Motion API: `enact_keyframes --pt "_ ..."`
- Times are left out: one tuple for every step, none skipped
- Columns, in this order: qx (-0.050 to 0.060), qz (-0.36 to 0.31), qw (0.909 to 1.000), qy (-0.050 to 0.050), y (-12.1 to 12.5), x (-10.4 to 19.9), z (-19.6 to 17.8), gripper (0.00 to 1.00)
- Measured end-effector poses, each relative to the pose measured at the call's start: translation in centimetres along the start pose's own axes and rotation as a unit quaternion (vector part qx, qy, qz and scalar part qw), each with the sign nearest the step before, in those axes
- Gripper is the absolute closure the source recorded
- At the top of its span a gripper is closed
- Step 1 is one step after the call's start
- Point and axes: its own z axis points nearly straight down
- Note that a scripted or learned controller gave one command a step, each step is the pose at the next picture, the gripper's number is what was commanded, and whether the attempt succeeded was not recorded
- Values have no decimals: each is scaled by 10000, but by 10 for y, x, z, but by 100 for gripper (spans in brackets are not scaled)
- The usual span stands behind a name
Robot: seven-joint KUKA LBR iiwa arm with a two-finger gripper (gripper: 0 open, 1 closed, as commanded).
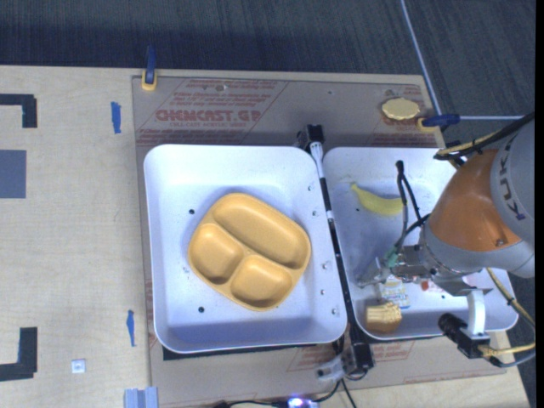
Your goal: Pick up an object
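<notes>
We see the gripper (393, 272) low in the right bin (357, 228), above a small tan object (383, 315); whether its fingers are spread, we cannot tell.

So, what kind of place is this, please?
Probably a robotics lab test bench, not a kitchen: two shallow white plastic bins sit on a wooden board, a grey and orange robot arm reaches in, and blue tape marks dot the board.

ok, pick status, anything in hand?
Done: the arm is down in the right bin, gripper low above the small items by the corn piece. In hand: no grasp visible. Left: grip and lift; banana and yellow tray lie untouched.
</notes>
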Motion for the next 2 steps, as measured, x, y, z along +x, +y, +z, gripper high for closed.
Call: enact_keyframes --pt "0 5 10000 -7 0 1 0 0" --pt "1 -5 10000 0 0 -1 0 0"
